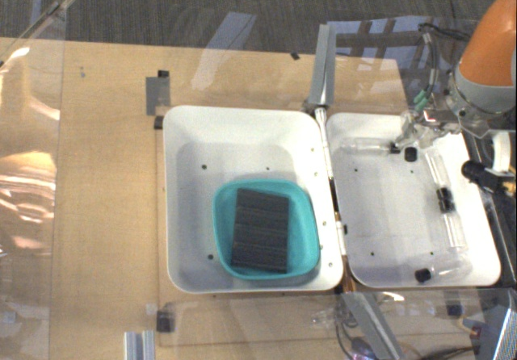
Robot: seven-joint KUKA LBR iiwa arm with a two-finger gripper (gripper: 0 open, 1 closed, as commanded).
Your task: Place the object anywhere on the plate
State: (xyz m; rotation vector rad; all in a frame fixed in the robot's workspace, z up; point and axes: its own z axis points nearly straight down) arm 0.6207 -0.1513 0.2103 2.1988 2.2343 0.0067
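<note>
Dark ribbed block (pixel 261 230) lies on the teal plate (pixel 304 221)
The plate sits at the front edge of the left bin (pixel 187 165); the arm (pixel 487 52) is above the right bin's (pixel 380 221) far right corner

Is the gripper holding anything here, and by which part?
Cannot be told at the arm. The dark ridged block lies on the teal plate.

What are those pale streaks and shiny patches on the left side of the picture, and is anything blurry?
In the camera view, the pale patches on the wooden bench look like glare on a clear panel. The teal plate and the dark ridged object on it are evenly lit and fairly sharp. The arm at the right edge looks soft and blurred.
</note>
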